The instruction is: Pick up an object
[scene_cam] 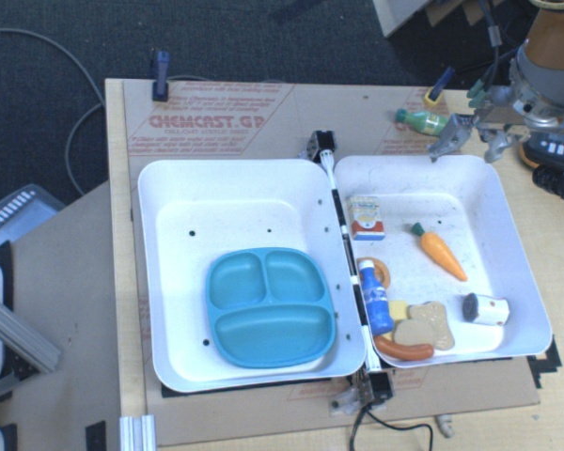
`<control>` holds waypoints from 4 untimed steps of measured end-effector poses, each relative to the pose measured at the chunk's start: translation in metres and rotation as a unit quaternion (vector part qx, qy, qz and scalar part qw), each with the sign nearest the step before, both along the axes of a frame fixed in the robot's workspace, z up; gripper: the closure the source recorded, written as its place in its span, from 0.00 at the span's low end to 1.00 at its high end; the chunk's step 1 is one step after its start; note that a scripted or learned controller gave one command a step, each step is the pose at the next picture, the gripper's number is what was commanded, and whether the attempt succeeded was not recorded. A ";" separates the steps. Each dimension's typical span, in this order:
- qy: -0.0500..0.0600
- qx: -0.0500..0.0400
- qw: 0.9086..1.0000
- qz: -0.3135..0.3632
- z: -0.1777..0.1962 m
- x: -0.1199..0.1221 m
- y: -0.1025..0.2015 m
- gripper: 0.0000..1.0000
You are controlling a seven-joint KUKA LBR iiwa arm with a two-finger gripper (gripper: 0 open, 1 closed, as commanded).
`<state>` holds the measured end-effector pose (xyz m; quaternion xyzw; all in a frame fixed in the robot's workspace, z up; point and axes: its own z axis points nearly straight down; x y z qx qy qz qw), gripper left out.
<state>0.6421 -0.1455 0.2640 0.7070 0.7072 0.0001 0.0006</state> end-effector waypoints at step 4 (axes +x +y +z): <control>0.009 0.001 1.000 0.000 -0.170 0.011 0.029 1.00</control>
